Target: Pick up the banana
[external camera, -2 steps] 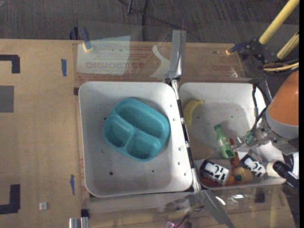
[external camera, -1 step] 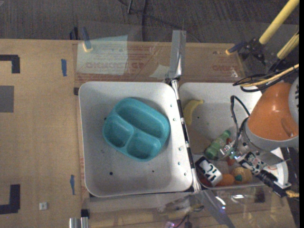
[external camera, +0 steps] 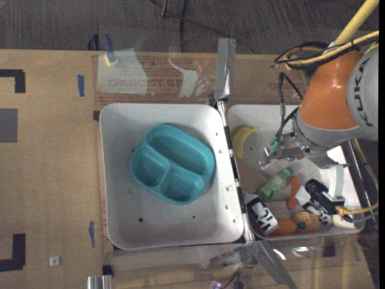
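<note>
I am lining up the gripper [external camera: 278, 154], hovering over the right bin's [external camera: 267, 122] middle, its opening impossible to tell, aiming to straddle the banana [external camera: 243, 141] lying in that bin's far-left corner, clear of the wall.

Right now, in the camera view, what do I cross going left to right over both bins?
left bin → teal divided plate → banana → green bottle. The rest overlap in that direction, so they are left out.

bench [external camera: 54, 179] — left bin [external camera: 120, 221] beside right bin [external camera: 258, 114]
</note>
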